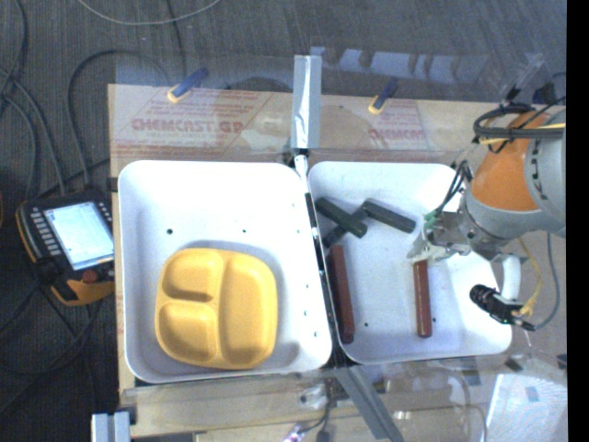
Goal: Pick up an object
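The right bin holds two brown sticks and two dark grey blocks. One brown stick lies along the bin's left wall. The other brown stick lies right of the middle, pointing up and down. One dark grey block lies near the back, and the other dark grey block rests left of it by the divider. My gripper hangs low over the bin, just above the upper end of the right brown stick. The grey arm with its orange band comes in from the right.
The left bin holds a yellow divided tray at its front. A handheld control pendant lies left of the bench. Cables loop beside the arm at the right bin's right edge. Two clamps sit on the board behind the bins.
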Robot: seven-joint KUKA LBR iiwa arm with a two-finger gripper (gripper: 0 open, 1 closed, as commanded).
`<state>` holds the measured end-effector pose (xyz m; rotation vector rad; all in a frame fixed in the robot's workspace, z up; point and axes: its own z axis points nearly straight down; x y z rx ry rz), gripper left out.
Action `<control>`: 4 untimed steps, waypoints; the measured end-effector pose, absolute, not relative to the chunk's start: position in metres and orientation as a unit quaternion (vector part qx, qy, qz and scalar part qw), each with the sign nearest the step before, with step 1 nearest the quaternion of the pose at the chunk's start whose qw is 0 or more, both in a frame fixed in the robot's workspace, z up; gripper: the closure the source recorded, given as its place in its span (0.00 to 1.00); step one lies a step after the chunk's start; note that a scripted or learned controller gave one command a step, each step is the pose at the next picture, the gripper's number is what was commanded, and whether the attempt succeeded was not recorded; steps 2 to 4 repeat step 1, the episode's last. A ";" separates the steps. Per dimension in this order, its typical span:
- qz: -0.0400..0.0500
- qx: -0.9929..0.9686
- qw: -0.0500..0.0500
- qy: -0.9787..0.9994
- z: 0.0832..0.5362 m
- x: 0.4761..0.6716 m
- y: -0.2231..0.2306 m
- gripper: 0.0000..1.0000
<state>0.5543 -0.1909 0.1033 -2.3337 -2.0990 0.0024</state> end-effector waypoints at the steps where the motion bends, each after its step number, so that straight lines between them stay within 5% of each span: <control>1: 0.001 -0.695 0.000 -0.719 0.215 0.597 -0.147 1.00; 4: 0.001 -0.695 0.000 -0.719 0.215 0.597 -0.147 1.00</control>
